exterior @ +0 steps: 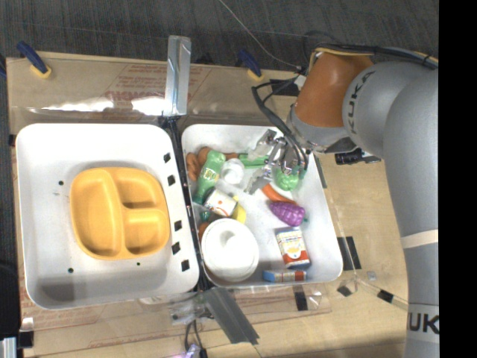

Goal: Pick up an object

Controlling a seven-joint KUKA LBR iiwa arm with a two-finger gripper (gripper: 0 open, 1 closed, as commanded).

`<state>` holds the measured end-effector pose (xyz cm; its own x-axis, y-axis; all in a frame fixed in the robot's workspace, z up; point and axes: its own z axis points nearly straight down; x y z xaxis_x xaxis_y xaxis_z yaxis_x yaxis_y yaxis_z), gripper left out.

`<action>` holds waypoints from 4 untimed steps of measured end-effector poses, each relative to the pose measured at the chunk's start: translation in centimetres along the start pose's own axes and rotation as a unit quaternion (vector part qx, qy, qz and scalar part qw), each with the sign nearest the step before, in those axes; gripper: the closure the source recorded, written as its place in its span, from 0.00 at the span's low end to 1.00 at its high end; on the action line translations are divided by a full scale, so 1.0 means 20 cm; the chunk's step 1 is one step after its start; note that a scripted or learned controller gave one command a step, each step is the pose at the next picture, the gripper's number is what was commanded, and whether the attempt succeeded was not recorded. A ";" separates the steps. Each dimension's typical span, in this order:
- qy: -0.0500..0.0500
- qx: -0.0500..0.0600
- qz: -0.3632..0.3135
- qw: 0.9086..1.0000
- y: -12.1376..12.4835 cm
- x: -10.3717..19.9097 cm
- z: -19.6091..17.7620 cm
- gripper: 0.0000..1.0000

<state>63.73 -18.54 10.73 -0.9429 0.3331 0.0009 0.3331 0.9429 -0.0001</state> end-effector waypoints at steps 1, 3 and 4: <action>0.000 0.000 0.000 1.000 0.00 0.00 0.00 0.00; -0.001 0.000 -0.066 0.998 0.24 0.11 0.07 0.00; -0.003 0.001 -0.142 0.990 -0.02 -0.08 0.06 0.00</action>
<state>65.07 -19.49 9.62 -0.9984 0.0555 -0.0045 0.0556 0.9985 -0.0017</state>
